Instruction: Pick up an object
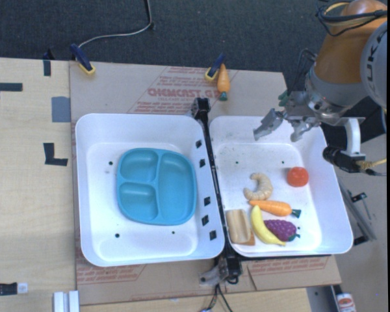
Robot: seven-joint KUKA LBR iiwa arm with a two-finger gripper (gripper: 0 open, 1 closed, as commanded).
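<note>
The right bin point(325, 194) holds several toy foods: a red tomato point(298, 176), a beige croissant-like piece point(259, 186), an orange carrot point(273, 207), a yellow banana point(261, 226), purple grapes point(281, 229) and a tan bread slice point(238, 226). My gripper point(283, 126) hangs over the bin's back edge, above and behind the foods, open, with nothing between its two grey fingers point(267, 124). The tomato lies closest to it, a little toward the front.
The left bin point(94, 174) holds a blue divided plate point(156, 186). A black clip strip point(207, 168) joins the two bins. An orange clamp point(222, 80) and a yellow-blue clamp point(83, 60) sit on the cardboard behind the bins.
</note>
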